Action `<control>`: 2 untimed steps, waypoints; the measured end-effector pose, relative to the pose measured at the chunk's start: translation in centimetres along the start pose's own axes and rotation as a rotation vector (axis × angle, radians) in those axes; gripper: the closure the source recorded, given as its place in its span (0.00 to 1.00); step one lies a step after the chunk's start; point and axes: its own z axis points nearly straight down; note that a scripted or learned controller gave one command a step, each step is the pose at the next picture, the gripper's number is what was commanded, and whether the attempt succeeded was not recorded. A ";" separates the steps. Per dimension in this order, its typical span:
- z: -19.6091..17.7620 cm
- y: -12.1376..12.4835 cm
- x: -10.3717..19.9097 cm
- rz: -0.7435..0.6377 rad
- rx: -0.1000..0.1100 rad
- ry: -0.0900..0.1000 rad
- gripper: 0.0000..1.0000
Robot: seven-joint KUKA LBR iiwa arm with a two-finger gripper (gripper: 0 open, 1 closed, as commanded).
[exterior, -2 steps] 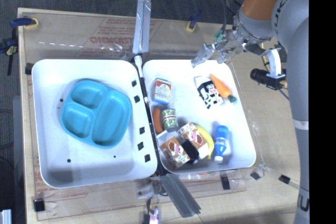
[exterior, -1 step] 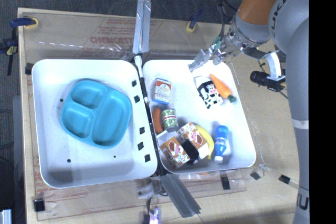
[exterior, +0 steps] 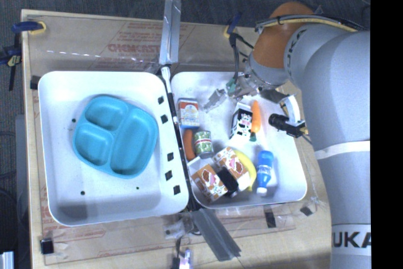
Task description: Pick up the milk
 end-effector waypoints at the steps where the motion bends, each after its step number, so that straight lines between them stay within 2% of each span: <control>1: 0.0 -0.9 0.2 -0.159 0.002 0.003 0.00; 2: -0.1 -7.4 2.0 -0.276 -0.001 0.000 0.00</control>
